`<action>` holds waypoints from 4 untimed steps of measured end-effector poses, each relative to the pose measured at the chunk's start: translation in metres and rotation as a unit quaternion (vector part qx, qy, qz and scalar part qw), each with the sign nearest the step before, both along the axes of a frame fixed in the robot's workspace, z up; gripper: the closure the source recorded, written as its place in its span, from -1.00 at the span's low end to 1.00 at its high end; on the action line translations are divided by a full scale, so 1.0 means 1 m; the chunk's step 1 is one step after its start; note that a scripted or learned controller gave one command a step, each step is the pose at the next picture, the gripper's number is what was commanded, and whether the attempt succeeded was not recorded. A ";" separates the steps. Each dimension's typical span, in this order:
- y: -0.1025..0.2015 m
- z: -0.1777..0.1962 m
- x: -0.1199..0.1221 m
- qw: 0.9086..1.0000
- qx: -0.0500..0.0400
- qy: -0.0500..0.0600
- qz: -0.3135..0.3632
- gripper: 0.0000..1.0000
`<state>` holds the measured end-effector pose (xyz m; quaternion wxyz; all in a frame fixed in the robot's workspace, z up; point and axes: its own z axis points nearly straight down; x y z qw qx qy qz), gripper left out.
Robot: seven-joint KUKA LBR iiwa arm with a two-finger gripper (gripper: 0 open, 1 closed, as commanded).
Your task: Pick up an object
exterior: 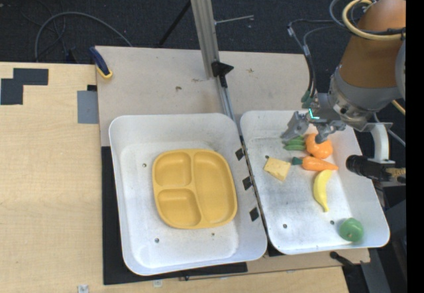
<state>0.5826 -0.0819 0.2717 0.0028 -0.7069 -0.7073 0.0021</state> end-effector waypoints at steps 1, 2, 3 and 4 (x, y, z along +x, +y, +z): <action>0.000 0.001 0.001 1.000 0.000 -0.001 0.000 -1.00; -0.002 -0.052 0.010 1.000 0.000 0.000 0.000 -1.00; -0.006 -0.099 0.015 1.000 0.000 0.000 -0.001 -1.00; -0.001 -0.161 0.014 1.000 -0.001 -0.001 -0.001 -1.00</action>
